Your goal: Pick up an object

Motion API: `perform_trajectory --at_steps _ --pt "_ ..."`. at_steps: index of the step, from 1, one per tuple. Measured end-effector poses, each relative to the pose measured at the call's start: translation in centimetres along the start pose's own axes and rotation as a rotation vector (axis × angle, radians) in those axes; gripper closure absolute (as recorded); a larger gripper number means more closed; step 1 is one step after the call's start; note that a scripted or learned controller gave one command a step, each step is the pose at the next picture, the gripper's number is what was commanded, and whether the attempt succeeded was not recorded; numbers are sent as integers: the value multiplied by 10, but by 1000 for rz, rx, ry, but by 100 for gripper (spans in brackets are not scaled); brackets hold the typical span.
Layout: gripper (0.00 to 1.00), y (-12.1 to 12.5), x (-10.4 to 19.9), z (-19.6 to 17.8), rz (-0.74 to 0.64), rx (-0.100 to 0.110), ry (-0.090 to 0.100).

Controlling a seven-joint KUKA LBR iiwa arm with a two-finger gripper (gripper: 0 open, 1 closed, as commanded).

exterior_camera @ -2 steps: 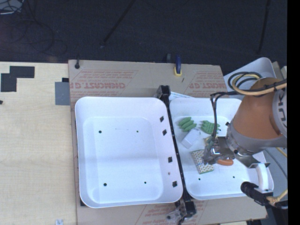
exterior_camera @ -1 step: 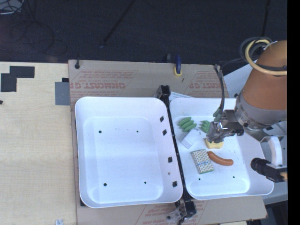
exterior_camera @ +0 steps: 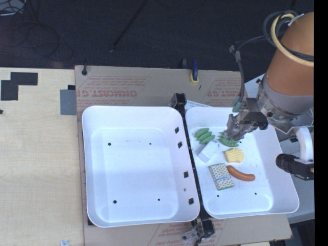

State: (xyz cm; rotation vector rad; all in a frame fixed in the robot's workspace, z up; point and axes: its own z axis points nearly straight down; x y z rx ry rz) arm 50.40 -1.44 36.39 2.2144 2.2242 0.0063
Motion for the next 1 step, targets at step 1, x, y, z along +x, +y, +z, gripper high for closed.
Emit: perform_trajectory --at_steps 1 --pt "100 15 40 -21 1 5 0"
